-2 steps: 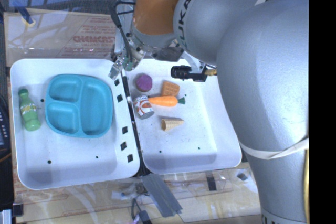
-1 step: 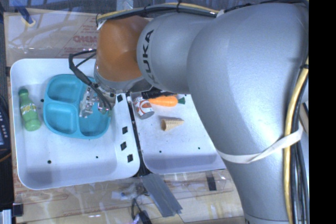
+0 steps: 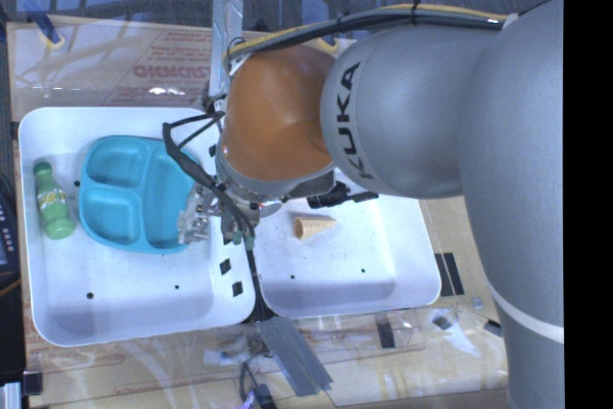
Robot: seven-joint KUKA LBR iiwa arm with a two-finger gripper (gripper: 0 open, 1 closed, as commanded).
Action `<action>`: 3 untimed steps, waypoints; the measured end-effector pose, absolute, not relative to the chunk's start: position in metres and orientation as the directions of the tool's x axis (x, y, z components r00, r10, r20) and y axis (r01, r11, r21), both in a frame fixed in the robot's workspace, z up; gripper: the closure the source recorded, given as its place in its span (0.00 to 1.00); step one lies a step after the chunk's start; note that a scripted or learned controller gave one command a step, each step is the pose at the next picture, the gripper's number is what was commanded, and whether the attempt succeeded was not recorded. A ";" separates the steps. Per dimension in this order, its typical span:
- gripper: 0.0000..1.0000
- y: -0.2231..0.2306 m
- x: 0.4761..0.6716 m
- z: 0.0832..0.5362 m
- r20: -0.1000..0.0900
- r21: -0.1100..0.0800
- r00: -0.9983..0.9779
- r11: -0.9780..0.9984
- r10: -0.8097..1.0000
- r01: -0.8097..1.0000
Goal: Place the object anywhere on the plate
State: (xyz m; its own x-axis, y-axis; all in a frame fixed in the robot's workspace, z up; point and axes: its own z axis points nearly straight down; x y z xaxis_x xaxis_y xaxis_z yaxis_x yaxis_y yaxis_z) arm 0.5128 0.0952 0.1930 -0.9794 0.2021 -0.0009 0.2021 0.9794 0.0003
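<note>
Gripper [image 3: 198, 220] is seen at the blue plate [image 3: 120, 192] rim, its state not discernible; placement step judged underway, release over the plate needed next.

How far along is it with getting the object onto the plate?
Nothing looks done yet: the cone lies in the right bin, apart from the plate in the left bin. The gripper sits at the plate's right edge; its grip is unclear. Placing remains.

One fixed camera looks down aslant on both bins [image 3: 57, 321].
</note>
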 end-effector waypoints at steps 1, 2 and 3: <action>1.00 0.128 0.476 0.143 0.003 -0.002 -0.919 0.919 0.395 0.395; 1.00 0.112 0.496 0.094 0.000 0.001 -0.929 0.929 0.371 0.371; 1.00 0.013 0.487 0.193 -0.004 0.000 -0.959 0.959 0.284 0.284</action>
State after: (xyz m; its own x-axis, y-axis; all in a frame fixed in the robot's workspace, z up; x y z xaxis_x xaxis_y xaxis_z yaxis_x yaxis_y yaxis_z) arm 0.4871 0.0134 0.1930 -0.9588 0.2839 -0.0037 0.2839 0.9589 -0.0002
